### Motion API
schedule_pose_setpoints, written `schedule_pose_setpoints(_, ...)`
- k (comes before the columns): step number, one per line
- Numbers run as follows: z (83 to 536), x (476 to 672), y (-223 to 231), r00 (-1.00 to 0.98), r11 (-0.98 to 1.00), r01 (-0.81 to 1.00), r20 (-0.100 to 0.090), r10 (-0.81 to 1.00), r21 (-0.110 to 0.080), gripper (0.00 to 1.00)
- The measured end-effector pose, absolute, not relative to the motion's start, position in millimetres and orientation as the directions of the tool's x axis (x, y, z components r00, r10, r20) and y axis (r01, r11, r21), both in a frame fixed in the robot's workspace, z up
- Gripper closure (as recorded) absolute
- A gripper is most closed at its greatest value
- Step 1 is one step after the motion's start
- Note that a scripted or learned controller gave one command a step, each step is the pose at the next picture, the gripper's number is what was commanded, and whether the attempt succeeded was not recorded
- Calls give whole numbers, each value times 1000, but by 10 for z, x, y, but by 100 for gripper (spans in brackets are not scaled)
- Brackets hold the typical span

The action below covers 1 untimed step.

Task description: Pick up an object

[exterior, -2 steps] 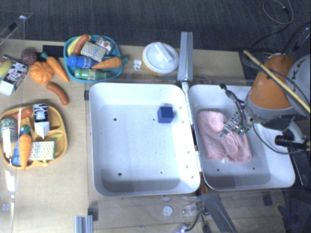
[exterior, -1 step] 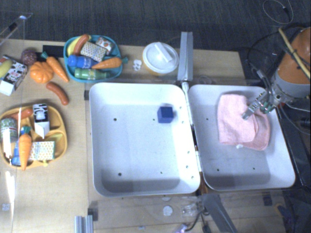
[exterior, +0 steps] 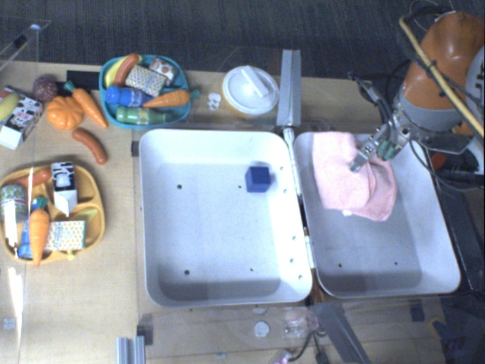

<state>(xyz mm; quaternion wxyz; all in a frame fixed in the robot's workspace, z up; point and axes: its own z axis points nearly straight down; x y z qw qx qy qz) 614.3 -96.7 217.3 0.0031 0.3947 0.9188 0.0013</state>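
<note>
A pink cloth (exterior: 337,177) lies crumpled in the far half of the right bin (exterior: 424,271). My gripper (exterior: 366,158) reaches in from the right and sits low over the cloth's right part, at or just above a raised fold. Whether it touches the cloth is not clear from this angle. A small blue cube (exterior: 258,178) rests in the left bin (exterior: 189,279), near its far right corner, well left of the gripper.
A white round lidded container (exterior: 250,89) stands behind the bins. A blue bowl (exterior: 144,89) of toy food sits at the back left. A yellow plate (exterior: 49,212) with toy items sits at the left, and an orange pumpkin (exterior: 64,112) lies beside loose toy food.
</note>
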Motion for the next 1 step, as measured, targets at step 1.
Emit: schedule_pose_setpoints(1, 1912, 5706, -885, -757, 757, 654, -1, 654, 2, 100)
